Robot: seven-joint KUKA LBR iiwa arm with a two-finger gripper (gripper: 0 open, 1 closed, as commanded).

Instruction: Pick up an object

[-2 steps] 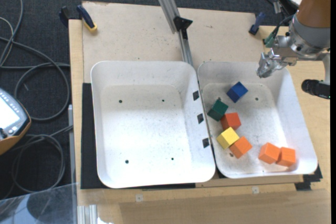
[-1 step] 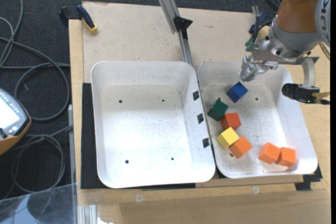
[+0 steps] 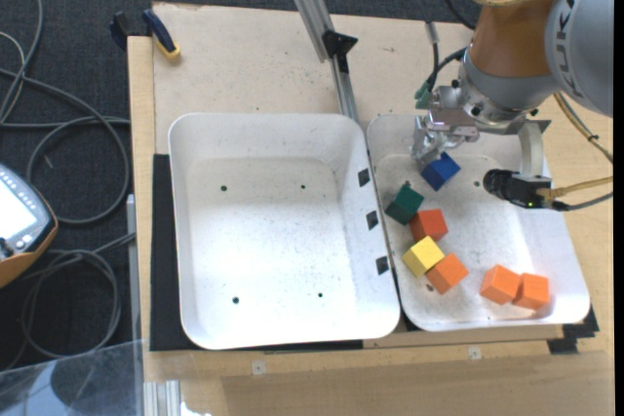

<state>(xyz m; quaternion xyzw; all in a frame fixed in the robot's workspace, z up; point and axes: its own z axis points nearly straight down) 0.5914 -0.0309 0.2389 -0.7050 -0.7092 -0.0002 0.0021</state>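
The blue block [image 3: 441, 171] sits at the far side of the right bin [image 3: 570, 292], tilted on a corner, just below the gripper [image 3: 430, 143]; whether the gripper is open, shut or gripping cannot be told. It looks like a small, light, stiff cube with smooth faces, best pinched across two opposite flat sides. Being a cube it has no long axis, and its edges lie diagonal to the bin walls.

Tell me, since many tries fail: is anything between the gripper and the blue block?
Nothing visible. The gripper hangs right at the blue block in the right bin; the green block sits nearer the camera, apart.
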